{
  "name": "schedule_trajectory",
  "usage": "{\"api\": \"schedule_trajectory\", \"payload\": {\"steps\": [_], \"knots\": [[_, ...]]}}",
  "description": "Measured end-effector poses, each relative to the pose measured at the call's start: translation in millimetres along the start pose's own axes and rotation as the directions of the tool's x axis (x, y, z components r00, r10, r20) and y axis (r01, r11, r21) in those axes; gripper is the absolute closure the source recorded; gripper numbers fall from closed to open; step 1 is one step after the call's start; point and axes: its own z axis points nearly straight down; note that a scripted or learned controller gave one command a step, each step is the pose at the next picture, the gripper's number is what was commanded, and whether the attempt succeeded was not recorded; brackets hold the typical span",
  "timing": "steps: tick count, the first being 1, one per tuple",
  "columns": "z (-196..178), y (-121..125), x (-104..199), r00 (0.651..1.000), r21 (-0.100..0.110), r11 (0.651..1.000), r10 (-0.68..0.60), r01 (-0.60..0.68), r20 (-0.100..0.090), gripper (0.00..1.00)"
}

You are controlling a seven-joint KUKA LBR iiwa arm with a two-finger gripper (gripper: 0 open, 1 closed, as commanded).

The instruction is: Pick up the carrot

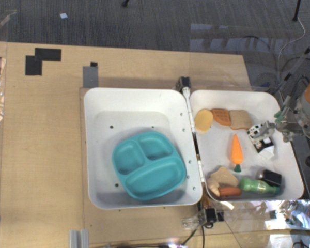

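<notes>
gripper [262, 137] of the grey arm is seen over the right part of the right bin [287, 175], reaching in from the right edge, its black-and-white tip just right of the carrot [236, 149]. nothing is seen held between its fingers, and how wide they stand cannot be told from this view. the carrot is laid near the middle of the right bin, orange, with its pointed end towards the far side and its green stub towards the near side, apart from the gripper. beyond it a yellow round piece [203, 119], a waffle [221, 117] and a slice of toast [240, 119] are lined along the far wall. along the near wall a pale beige piece [222, 176], a sausage [229, 192], a green bottle [259, 186] and a black block [272, 177] are gathered. in the left bin [98, 138] a teal divided plate [148, 164] is set.
</notes>
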Motion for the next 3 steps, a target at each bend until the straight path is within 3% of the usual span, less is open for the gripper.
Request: {"api": "schedule_trajectory", "payload": {"steps": [1, 2, 3], "knots": [[98, -29, 74, 0.999, -0.009, 0.999, 0.033, -0.033, 0.000, 0.00], [85, -25, 76, 1.000, -0.018, 0.999, 0.028, -0.029, -0.001, 1.00], [-8, -26, 146, 0.989, -0.010, 0.989, -0.149, 0.149, -0.002, 1.00]]}}
